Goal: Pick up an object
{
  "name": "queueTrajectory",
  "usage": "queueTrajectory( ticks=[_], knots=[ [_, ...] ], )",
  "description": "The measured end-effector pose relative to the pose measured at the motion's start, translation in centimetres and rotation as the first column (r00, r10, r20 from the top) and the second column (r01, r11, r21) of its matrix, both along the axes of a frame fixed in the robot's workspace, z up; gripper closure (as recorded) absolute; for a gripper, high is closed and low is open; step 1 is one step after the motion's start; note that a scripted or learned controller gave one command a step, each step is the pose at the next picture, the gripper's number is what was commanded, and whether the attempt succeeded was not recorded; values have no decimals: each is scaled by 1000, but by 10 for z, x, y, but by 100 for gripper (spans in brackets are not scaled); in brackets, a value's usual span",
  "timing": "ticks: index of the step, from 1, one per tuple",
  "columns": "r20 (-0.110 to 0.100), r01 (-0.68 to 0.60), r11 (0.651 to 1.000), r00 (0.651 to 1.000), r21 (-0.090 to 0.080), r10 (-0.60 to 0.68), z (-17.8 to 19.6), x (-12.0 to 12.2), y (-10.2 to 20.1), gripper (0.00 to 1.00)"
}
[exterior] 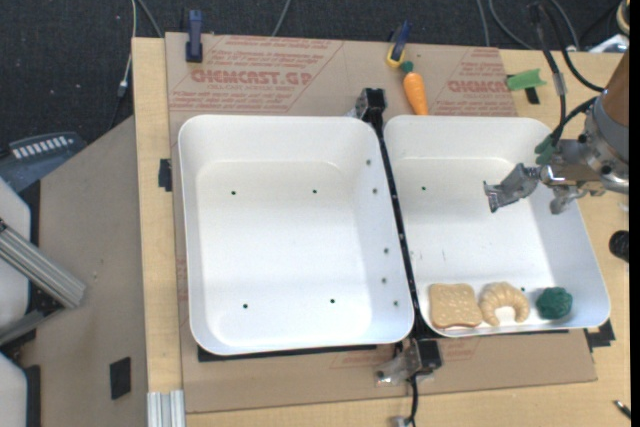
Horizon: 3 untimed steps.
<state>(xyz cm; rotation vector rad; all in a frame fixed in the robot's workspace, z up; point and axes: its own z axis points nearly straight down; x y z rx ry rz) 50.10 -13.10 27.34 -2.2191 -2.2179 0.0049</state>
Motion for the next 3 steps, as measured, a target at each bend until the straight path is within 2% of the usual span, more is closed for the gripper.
queueTrajectory(
  ticks=[1,2,3],
  knots=[
    [6,-1,1000,1000,-1,1,3,1,0,0],
    [2,0,1000,1000,0,0,-42,6,-5,0],
    [2,-1,1000,1000,0,1,-89,11,3,0]
  ],
)
